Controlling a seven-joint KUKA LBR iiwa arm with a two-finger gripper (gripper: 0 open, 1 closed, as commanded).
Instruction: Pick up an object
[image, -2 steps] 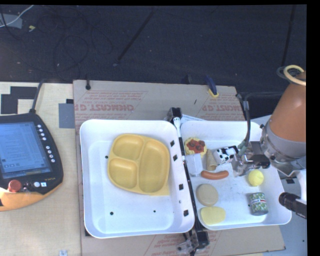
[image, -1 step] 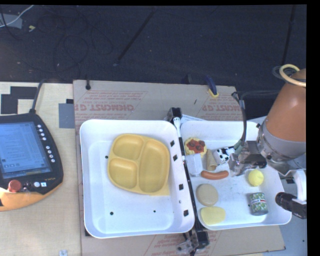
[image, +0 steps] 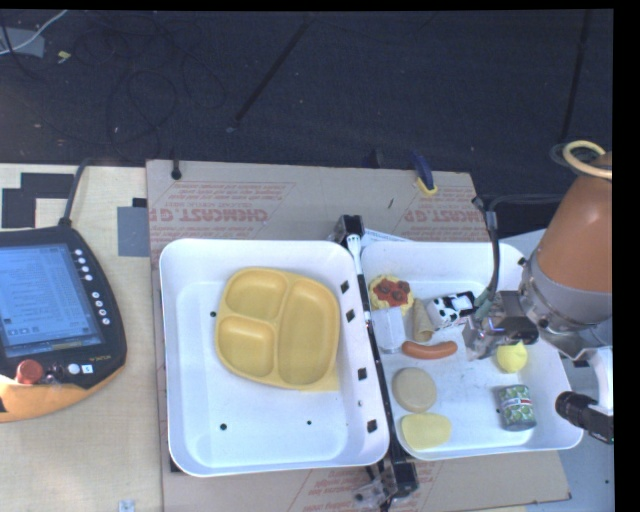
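In the right bin (image: 470, 262), the pincer (image: 487, 335) hangs just beside the small yellow lemon toy (image: 511, 356), its spread impossible to tell, and that toy looks light, stiff and smooth, likely best pinched across its rounded middle.

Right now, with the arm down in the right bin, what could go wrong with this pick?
The gripper sits among crowded items: the hot dog, black-and-white toy and yellow ball lie close, so it may nudge or grab the wrong one. The ball could also roll away if bumped.
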